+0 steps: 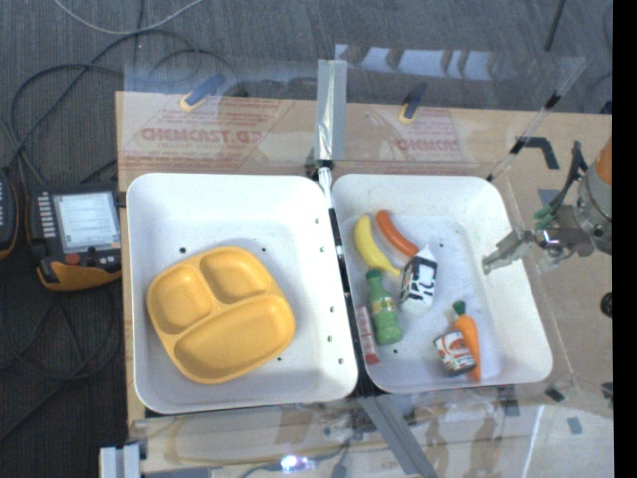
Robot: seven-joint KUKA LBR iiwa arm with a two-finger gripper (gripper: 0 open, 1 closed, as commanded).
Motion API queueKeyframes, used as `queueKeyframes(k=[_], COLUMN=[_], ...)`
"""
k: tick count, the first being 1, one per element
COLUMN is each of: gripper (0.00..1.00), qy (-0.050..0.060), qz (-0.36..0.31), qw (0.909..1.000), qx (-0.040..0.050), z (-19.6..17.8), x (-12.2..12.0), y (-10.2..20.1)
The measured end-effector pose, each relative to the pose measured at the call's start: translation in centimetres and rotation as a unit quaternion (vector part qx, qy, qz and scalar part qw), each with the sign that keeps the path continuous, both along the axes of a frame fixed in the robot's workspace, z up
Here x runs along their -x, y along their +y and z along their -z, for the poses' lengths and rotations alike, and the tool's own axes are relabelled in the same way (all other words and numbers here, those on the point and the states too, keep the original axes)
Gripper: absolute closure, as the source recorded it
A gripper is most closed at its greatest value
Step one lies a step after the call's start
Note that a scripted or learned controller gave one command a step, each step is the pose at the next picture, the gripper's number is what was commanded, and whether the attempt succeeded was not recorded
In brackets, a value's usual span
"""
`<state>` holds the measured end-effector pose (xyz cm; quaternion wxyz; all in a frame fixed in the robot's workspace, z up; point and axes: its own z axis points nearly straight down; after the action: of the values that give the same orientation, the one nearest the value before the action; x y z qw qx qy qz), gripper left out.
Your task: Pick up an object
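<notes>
So no obj picked yet: candidates all lie in the right bin (498,207) — banana (370,245) w/ an orange sausage-like piece (397,233) beside it, green bottle (384,310), black-and-white carton (420,280), carrot (469,339) touching a small can (453,353), thin red stick (366,335) by the divider. Gripper (503,257) hangs at that bin's right rim, nothing between its fingers; can't tell if apart or together, too small and blurred. Left bin (149,197) has a yellow divided tray (221,312). Approach, grasp, lift all remain. Arm is cut off at right.

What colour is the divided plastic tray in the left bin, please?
Yellow: the divided plastic tray shows best in the camera view.
</notes>
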<state>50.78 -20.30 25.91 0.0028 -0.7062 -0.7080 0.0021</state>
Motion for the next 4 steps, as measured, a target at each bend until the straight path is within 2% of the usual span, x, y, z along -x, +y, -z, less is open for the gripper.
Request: queueKeyframes(k=[1, 2, 3, 4], gripper=[0.00, 0.00, 0.00, 1.00], qy=[0.000, -0.022, -0.014, -0.014], qz=[-0.028, -0.010, -0.098, -0.099], qw=[0.9996, 0.9997, 0.9951, 0.9950], qx=[0.0001, 0.0048, 0.0041, 0.0040], z=[12.0, 13.8, 16.5, 15.8], x=[-6.2, -11.9, -12.4, -12.5], y=[1.3, 4.6, 9.6, 9.6])
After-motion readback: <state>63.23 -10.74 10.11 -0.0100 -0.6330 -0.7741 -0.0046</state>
